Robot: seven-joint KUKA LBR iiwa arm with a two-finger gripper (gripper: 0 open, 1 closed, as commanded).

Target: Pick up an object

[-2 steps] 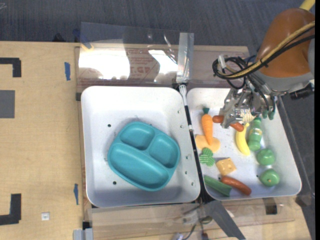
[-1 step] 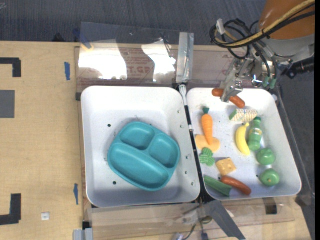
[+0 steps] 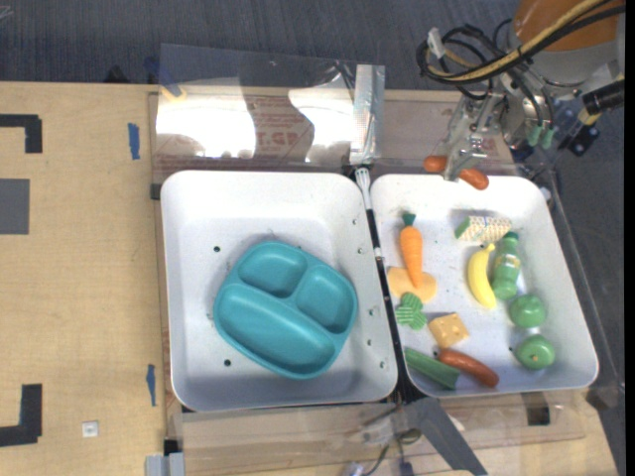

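Observation:
My gripper (image 3: pixel 458 170) hangs over the back rim of the right bin (image 3: pixel 566 256), shut on a small orange-red toy piece (image 3: pixel 475 178). The piece's ends stick out on both sides of the fingertips, and its middle is hidden. Below it, the right bin holds a carrot (image 3: pixel 410 246), a banana (image 3: pixel 481 276), a green bottle (image 3: pixel 506 264), two green apples (image 3: pixel 528 311) (image 3: pixel 537 351), a red sausage (image 3: pixel 470 367), a cheese cube (image 3: pixel 448 328) and a green leafy piece (image 3: pixel 411 312).
The left bin (image 3: pixel 189 216) holds a teal divided plate (image 3: pixel 288 307). A clear plastic wall with a taped seam (image 3: pixel 367 117) stands behind both bins. Cables (image 3: pixel 466 58) loop above the wrist. Cardboard (image 3: pixel 69 266) covers the bench on the left.

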